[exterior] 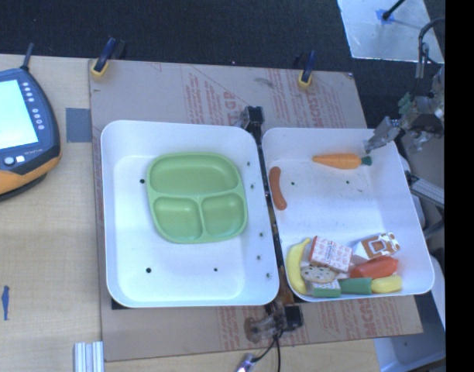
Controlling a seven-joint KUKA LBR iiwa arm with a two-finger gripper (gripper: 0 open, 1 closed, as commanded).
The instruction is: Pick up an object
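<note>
Partly cut off, end effector (382, 132) blurred, beside carrot (338, 161)

arm (423, 107) cut off at right edge, jaws unclear, handheld controller (16, 134) cropped at left

I have one fixed camera, mounted above the bench and tilted down at a slant, far enough back to take in both shallow white plastic bins at once. The left white bin (121, 208) sits near the middle of my picture and the right white bin (407, 208) runs almost to the right side. The flat brown cardboard sheet (183, 91) under them lies a little askew to the frame. The far side of the bench is at the top, with dark carpeted floor (183, 14) beyond it. The pale wooden benchtop (43, 270) fills my left side.
</note>
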